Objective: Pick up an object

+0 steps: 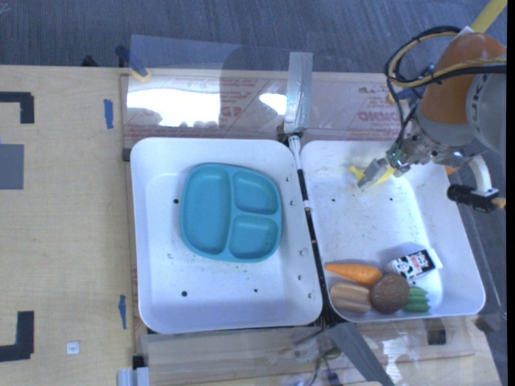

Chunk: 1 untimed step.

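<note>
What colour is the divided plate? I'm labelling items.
Light blue; the divided plate shows clearly in the camera view, left bin.

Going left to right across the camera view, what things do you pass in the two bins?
Blue three-compartment plastic plate in the left white bin → orange carrot in the right white bin → round brown ball-shaped item → small black-and-white carton.

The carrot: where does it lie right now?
The carrot lies in the right bin, near its front-left corner, just above the bread roll.
</note>
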### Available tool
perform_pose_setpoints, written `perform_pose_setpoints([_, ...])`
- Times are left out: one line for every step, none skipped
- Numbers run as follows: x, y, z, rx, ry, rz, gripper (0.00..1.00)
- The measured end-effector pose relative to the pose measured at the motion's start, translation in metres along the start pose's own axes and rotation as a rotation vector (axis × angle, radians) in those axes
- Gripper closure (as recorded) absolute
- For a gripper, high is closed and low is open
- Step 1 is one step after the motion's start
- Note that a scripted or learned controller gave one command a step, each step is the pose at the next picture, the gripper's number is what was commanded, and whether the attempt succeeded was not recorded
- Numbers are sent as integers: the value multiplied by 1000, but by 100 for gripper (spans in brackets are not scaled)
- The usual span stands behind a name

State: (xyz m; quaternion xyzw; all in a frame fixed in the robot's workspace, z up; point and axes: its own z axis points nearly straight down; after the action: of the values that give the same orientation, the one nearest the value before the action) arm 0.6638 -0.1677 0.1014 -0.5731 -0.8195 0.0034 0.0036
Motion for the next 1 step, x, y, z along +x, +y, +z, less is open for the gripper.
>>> perform_pose_setpoints([12,4,15,8,1,53,0])
